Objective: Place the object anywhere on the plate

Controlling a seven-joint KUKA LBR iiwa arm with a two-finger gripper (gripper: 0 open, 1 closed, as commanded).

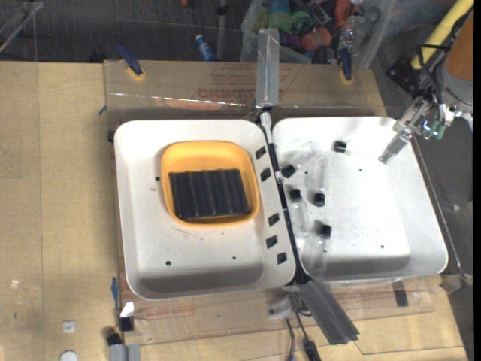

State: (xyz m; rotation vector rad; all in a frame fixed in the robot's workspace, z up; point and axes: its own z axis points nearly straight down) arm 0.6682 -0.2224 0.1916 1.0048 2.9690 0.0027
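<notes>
Overall, the table (52, 201) carries two shallow white bins set side by side, touching along a central divider. The left bin (143, 262) holds an orange plate (209, 154), roughly square with rounded corners, and on that plate lies the object (208, 192), a dark ribbed rectangular slab, flat and squarely within the rim. The right bin (376, 232) contains several small black pieces (340, 147) scattered near its left side, along with some clear, hard-to-read items among them. The arm enters at the upper right edge, with the hand (393, 150) hanging over the upper right part of the right bin, well apart from the plate. Nothing is visible between its fingers; whether they are spread or closed cannot be told from this angle. Behind the bins, a clear tub of colourful toys (316, 10) stands on the floor beyond the table. Two blue clamps (132, 65) grip the table's far edge.
</notes>
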